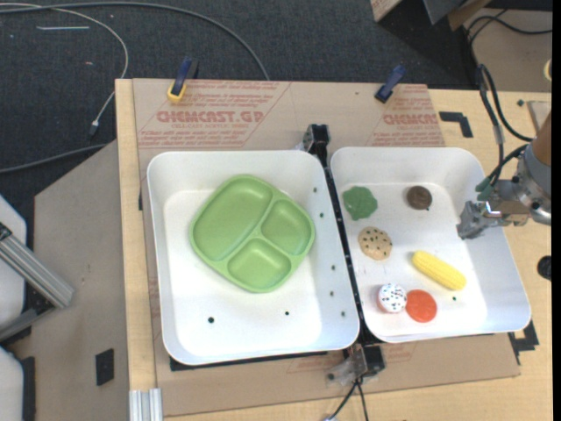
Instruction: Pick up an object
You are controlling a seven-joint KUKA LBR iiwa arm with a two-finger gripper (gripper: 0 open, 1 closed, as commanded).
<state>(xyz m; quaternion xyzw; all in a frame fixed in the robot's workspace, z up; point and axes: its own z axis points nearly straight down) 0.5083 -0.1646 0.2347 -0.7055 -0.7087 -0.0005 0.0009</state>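
Corn (438, 269) is lying nearest the pincer (473, 217), in the right bin (513, 305) at the right of the frame, so it is looking like the likeliest pick. Other candidates are sitting around it: a cookie (375, 243) to its left, a green lump (359, 203) and a brown ball (419, 197) toward the upper part of the bin, a die (392, 298) and an orange disc (422, 306) below, those two just beside each other. To do the step well, the arm is needing to swing leftward and down the frame, line the pincer across the corn's narrow width rather than its length, and drop straight so it is not nudging the disc. The pincer is hovering at the bin's right wall, touching nothing that I can make out and carrying nothing; how wide it is standing I cannot tell at this size. A green tray (252, 232) is resting in the left bin (175, 323).
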